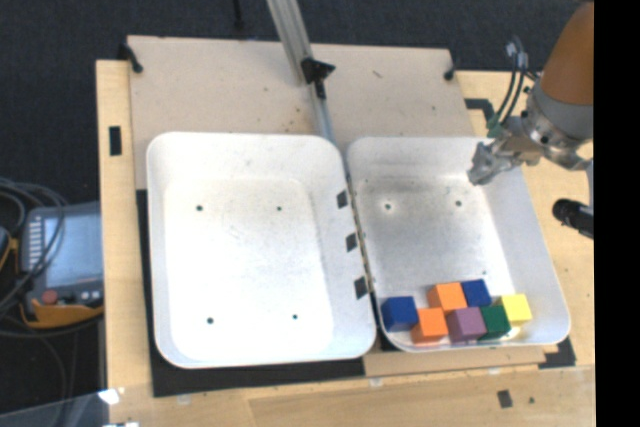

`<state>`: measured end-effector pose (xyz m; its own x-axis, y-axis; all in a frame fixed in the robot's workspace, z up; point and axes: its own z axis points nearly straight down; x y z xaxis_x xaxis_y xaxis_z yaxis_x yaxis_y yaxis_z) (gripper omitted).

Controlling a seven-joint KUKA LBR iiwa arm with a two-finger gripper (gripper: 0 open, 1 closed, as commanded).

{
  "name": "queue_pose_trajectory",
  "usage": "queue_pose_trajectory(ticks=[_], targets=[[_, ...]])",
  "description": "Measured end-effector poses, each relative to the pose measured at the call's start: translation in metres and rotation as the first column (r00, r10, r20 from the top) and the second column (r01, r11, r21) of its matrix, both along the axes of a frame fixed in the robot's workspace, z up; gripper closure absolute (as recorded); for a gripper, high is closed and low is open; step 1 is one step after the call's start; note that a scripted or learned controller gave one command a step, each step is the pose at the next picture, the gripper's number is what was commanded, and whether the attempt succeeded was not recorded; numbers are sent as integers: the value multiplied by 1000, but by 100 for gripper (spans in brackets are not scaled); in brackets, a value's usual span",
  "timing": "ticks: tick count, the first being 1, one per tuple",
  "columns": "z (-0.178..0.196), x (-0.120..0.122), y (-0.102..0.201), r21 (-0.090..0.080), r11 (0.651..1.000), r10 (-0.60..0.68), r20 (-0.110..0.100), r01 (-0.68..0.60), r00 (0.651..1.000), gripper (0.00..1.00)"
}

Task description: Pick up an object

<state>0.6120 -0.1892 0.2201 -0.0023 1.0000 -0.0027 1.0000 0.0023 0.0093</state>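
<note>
Several small coloured blocks lie bunched at the near edge of the right bin (430, 165): a blue block (399, 312), two orange blocks (449, 295), a purple block (466, 323), a green block (495, 320), a yellow block (516, 307) and another blue one (476, 291). My gripper (484, 164) hangs over the far right part of that bin, well behind the blocks. Nothing shows between its fingers.
The left bin (250, 245) sits beside the right one, joined by black clips along the middle. A slanted aluminium bar (285, 5) rises behind the bins. A control pendant (60, 260) with cables lies at the far left, off the bench.
</note>
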Motion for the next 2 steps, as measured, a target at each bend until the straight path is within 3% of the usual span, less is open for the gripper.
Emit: queue_pose_trajectory(ticks=[1,2], targets=[[14,1,-1,2,1000,5,-6,-5,1000,100],[5,-6,50,2,1000,3,-8,-3,1000,100]])
